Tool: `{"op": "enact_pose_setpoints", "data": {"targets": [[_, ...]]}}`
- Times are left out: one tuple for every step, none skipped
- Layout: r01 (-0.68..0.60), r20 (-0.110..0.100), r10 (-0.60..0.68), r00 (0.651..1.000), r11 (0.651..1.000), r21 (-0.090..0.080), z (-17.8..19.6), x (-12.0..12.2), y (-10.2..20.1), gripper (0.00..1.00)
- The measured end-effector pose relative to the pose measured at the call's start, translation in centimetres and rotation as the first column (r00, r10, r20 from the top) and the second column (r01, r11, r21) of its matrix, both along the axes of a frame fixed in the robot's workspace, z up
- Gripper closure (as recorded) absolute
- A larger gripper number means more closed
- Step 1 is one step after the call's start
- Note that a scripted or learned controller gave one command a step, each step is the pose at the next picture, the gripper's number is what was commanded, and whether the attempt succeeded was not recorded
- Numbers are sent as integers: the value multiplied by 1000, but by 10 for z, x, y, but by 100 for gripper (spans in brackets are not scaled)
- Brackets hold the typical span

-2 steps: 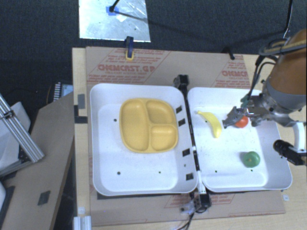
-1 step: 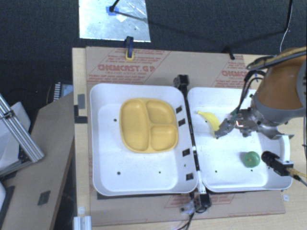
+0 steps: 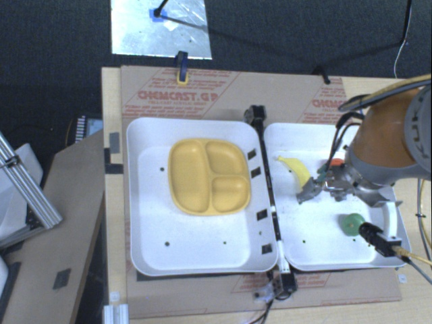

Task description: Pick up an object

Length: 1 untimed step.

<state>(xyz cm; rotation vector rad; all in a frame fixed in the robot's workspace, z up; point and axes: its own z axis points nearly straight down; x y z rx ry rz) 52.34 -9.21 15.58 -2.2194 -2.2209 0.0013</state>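
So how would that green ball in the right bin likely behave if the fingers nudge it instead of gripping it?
The green ball looks round, so it would probably roll away across the right bin's flat floor. It sits free of the banana, so nothing seems to stop it before the wall. It is likely light.

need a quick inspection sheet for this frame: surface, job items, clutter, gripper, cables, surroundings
Surface: two white bins, left bin and right bin, on a cardboard-covered bench.
Job's things: yellow divided tray in the left bin; banana and green object in the right bin.
Clutter: nothing seen.
Grippers: gripper low over the right bin, beside the banana; nothing visibly held.
Cables: black cables over the arm.
Surroundings: foil sheet on dark floor.
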Motion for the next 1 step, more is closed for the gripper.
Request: {"op": "enact_pose_setpoints", "data": {"targets": [[0,-2,0,1000,1000,1,-63,0,2,0]]}}
